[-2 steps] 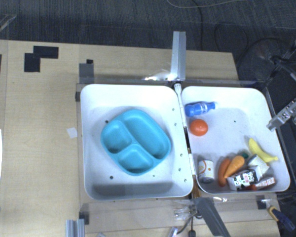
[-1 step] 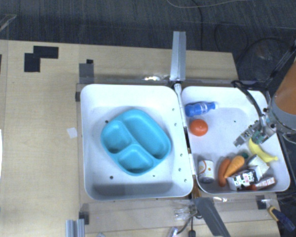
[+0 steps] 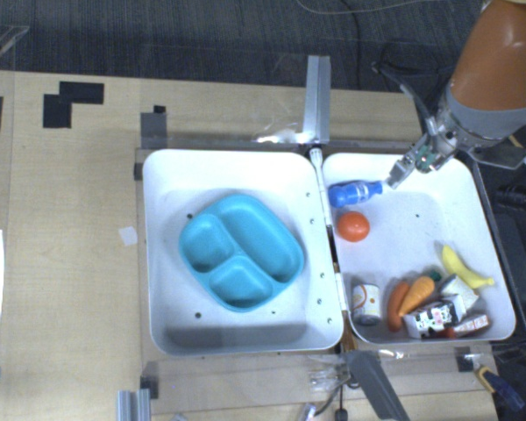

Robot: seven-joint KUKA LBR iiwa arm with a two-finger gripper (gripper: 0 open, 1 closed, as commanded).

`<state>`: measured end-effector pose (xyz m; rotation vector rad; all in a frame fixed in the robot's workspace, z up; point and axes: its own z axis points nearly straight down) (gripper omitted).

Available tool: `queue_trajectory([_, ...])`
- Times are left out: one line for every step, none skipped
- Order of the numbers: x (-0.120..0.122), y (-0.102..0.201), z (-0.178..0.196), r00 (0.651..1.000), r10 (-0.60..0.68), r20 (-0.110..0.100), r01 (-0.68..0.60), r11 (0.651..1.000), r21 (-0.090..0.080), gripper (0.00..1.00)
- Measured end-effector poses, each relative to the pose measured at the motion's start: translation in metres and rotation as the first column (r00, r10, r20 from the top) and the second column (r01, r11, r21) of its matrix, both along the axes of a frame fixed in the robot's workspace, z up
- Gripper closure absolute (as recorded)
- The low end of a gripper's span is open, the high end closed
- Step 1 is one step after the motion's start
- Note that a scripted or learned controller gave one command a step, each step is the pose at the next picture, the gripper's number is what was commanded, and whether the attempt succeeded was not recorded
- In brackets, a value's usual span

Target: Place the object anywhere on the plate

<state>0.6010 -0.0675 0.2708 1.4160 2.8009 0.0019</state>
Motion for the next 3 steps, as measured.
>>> queue_trajectory([-0.002, 0.077, -0.013, 0.995, 0.098, -0.001, -0.098, 0.995, 0.0, 1.0])
queue_trajectory([0.004, 0.143, -0.085, 0.986, 0.165, -0.003, -0.165, 0.986, 0.001, 1.0])
queue_trajectory([-0.072, 0.193, -0.139, 0.957, 0.29, -0.004, -0.29, 0.957, 0.002, 1.0])
